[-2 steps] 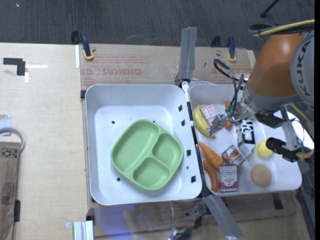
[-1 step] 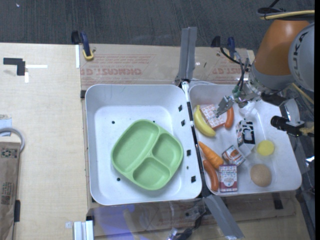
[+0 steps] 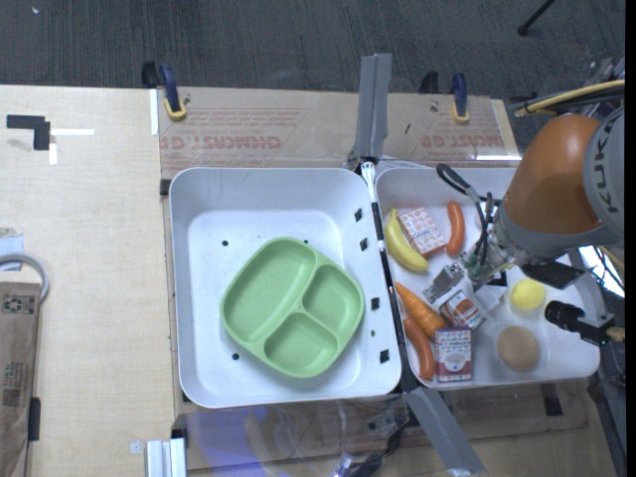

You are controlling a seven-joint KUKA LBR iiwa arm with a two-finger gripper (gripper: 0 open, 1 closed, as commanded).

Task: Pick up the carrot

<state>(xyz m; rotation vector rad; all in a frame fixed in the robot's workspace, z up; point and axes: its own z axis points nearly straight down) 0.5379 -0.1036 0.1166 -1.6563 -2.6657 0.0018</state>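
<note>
The carrot [image 3: 418,309] lies slantwise in the right bin [image 3: 581,366], near its left wall. A second orange stick-like piece [image 3: 421,352] lies just below it. My gripper [image 3: 446,287] hangs low over the bin, right beside the carrot's upper right side and above a small can [image 3: 463,312]. The grey arm with its orange band [image 3: 556,182] comes in from the right and hides part of the bin behind it. Nothing shows as lifted off the bin floor.
The right bin also holds a banana [image 3: 404,246], a printed box [image 3: 423,230], a reddish sausage [image 3: 455,227], a red carton [image 3: 453,355], a lemon [image 3: 528,295] and a brown egg [image 3: 518,349]. A green divided plate [image 3: 292,307] lies in the left bin [image 3: 199,266].
</note>
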